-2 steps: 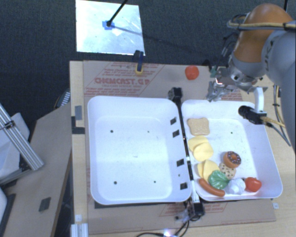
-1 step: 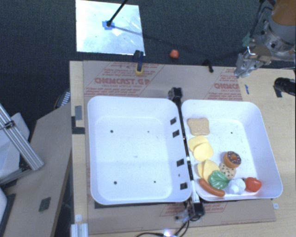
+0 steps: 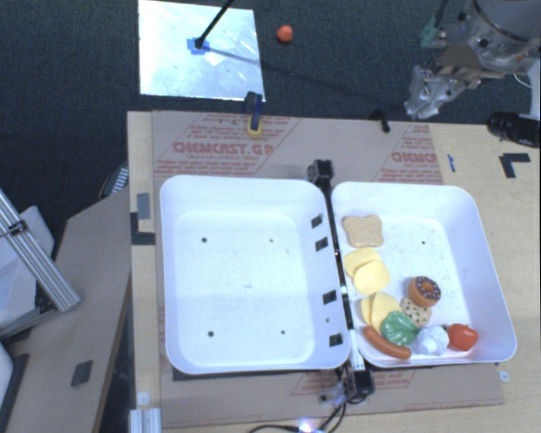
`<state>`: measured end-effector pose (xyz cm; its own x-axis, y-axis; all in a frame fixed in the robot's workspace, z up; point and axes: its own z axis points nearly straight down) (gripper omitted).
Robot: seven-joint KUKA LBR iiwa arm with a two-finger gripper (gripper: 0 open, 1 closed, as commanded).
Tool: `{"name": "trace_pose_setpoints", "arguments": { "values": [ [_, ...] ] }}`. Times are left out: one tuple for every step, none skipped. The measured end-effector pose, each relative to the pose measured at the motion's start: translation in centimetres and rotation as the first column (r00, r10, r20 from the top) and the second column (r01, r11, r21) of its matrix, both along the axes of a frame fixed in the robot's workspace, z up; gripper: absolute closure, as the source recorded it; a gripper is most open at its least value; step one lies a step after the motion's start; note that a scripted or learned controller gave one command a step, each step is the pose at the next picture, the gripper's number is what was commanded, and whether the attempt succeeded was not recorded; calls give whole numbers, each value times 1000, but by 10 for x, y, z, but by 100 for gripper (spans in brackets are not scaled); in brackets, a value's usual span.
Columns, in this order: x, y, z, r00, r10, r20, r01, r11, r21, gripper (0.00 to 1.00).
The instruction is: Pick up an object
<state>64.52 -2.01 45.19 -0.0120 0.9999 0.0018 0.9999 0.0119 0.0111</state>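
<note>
We see the pincer [image 3: 423, 100] raised beyond the right bin [image 3: 473, 220]; we cannot tell its state. Below it, the toy foods cluster: tan bread slice [image 3: 363, 229], yellow cheese rounds [image 3: 368, 269], chocolate doughnut [image 3: 423, 292], red tomato [image 3: 461, 337].

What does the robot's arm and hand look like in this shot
In the camera view the arm enters at the upper right as a rounded light-grey metal body. Below it the hand is pale grey to whitish and blurred, with a small greenish patch near its top. Finer details, such as cables or markings, are too blurred to make out.
</note>
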Motion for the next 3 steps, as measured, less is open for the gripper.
{"name": "trace_pose_setpoints", "arguments": {
  "values": [
    [-90,31,91,1000,-2,1,2,1000,1,100],
    [-121,46,-65,1000,-11,-19,11,1000,-2,100],
    [-141,91,-26,1000,-5,-7,5,1000,-1,100]
  ]
}}
